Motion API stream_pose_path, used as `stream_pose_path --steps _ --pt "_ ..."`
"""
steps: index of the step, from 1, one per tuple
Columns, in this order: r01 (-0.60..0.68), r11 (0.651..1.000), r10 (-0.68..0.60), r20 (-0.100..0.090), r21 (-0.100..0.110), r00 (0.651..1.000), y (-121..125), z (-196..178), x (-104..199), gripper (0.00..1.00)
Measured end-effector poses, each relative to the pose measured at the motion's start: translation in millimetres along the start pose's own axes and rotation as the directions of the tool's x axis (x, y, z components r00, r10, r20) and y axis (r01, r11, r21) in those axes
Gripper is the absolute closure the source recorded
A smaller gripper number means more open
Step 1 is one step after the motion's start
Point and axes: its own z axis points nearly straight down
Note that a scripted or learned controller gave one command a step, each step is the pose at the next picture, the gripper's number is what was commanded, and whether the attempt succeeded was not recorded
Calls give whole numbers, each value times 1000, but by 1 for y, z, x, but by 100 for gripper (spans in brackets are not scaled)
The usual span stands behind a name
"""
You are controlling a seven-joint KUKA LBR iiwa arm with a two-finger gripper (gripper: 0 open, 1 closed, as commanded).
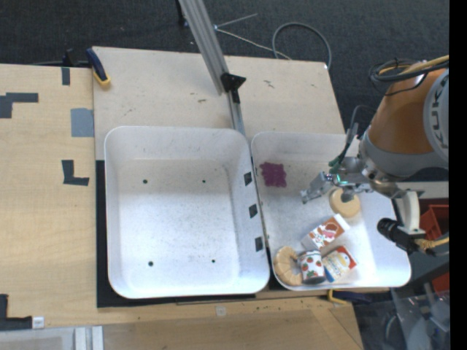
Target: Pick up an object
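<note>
My gripper (321, 188) hangs over the middle of the right bin (306, 146), reaching in from the right under the orange-banded wrist. A tan round object (346, 205) lies just right of and below the fingers. A purple object (273, 173) rests to the gripper's left. Near the bin's front lie a red-and-white packet (325, 234), a small can with a red label (312, 267), a colourful packet (340, 262) and a tan cookie-like disc (287, 265). I see nothing between the fingers.
The left bin (179, 210) adjoins the right one along a shared rim. A grey metal pole (211, 46) slants down from the top to that rim. A yellow-and-blue clamp (98, 68) sits at the bench's back left.
</note>
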Motion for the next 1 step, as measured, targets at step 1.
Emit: stream_pose_path --steps 1 --pt "1 1000 -1 1 -5 1000 1 -3 0 0"
